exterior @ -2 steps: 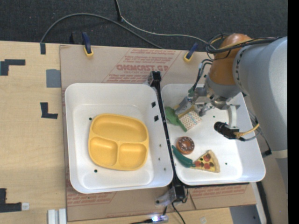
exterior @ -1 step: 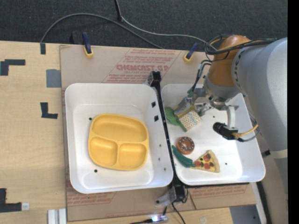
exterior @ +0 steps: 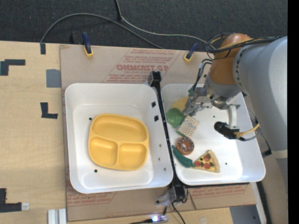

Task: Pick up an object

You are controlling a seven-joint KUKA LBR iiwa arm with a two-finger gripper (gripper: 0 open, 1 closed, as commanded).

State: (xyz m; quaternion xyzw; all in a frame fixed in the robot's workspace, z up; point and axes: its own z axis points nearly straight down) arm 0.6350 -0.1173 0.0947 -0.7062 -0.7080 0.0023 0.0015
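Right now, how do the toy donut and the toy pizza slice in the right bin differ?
The donut is round with a hole and brown; the pizza slice is a yellow wedge with red toppings. The donut lies nearer the bin's middle divider, the pizza slice nearer the front edge. Both lie flat in the right bin, apart from each other.

Toy foods lying in the right bin (exterior: pixel 247 171)

Against the bin's left wall lie a green round piece (exterior: pixel 174 117), a speckled cracker (exterior: pixel 188 124), a chocolate donut (exterior: pixel 185 145), a green pepper (exterior: pixel 181 157) and a pizza slice (exterior: pixel 207 162) nearest its front edge.

bench (exterior: pixel 28 125) — cardboard sheet (exterior: pixel 135 66), two bins (exterior: pixel 74 97)
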